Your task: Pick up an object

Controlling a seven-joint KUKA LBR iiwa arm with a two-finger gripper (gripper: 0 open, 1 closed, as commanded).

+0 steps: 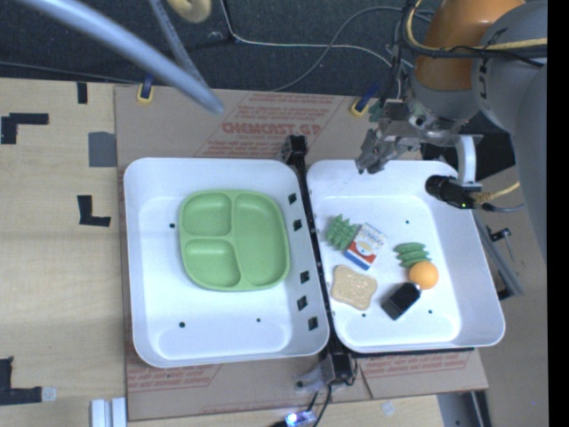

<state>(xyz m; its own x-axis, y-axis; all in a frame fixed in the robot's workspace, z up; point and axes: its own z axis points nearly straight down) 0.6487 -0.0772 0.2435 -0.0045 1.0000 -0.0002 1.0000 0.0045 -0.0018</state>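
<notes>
Camera view: the grey two-finger gripper (372, 157) hangs over the far rim of the right-hand shallow white bin (444, 332), holding nothing. The small orange ball (425, 275) lies toward the bin's near-right corner, touching neighbours; a descent there risks nudging it away.

A robotics lab test bench, seen from above. Two shallow white bins (142, 265) sit side by side on a cardboard sheet (267, 123) printed with red lettering, laid over a pale wooden bench top (53, 265). Loose cables (293, 38) trail across the dark backdrop behind, and a grey and orange industrial robot arm (480, 43) reaches in from the right.
</notes>
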